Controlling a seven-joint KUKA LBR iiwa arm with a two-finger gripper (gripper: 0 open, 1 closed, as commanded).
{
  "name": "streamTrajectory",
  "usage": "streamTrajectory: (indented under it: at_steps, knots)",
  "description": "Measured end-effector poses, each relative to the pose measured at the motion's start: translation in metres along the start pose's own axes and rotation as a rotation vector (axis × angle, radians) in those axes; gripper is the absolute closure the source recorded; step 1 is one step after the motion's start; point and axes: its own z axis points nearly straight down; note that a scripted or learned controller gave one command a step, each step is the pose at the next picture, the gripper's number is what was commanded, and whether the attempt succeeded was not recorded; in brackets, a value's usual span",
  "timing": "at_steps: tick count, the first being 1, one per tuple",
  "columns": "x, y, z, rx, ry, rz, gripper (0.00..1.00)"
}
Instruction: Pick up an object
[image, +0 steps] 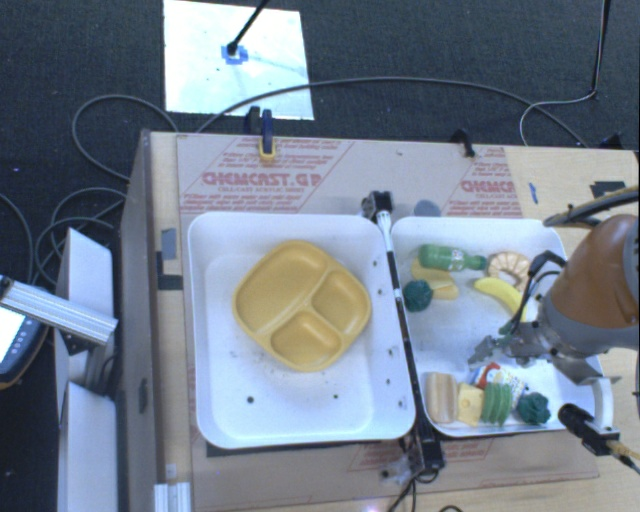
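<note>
1. Nearest the camera, along the front wall of the right bin (455, 340), a row of toy food is seen: a bread slice (439, 395), a yellow cheese piece (469, 404), a green ridged piece (496, 402) and a broccoli floret (534, 408); a red-and-white item (487, 376) lies just behind them.
2. The gripper (497, 347) is held low over the right bin, just above that row; whether its fingers are open or closed cannot be told; nothing is seen between them.
3. In the left bin (230, 400), a yellow divided plate (301, 303) is set near the middle.
4. Farther back in the right bin, a second broccoli piece (417, 295), a banana (498, 292), a green bottle (450, 259) and a shrimp-like piece (509, 265) are seen.
5. Beyond the bins, a blue-and-yellow clamp (265, 133) is fixed to the bench edge.
</note>
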Motion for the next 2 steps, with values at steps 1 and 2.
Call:
streamTrajectory:
  at_steps: [1, 2]
  knots:
    - [0.003, 0.097, -0.051, -0.004, 0.000, -0.004, 0.00]
    - [0.071, 0.130, -0.041, -0.002, 0.001, -0.004, 0.00]
